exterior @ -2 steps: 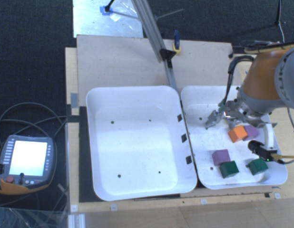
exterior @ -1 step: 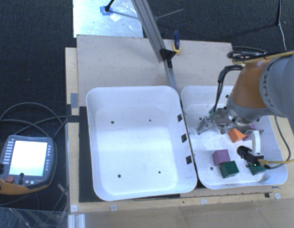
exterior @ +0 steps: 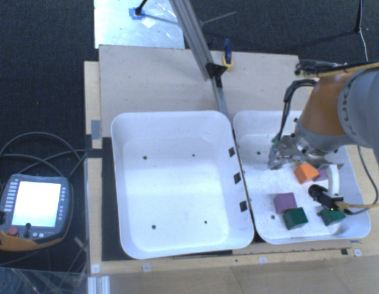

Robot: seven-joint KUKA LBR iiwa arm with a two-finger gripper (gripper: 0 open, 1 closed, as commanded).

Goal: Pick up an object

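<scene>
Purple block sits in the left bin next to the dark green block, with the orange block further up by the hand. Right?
Not quite. The camera view shows the purple block in the right bin, not the left one. The rest holds: it lies next to the dark green block, and the orange block lies further up by the hand.

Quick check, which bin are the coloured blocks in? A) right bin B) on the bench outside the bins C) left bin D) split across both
A: the orange block, purple block and green block all lie in the right bin, below the arm's gripper.
</scene>
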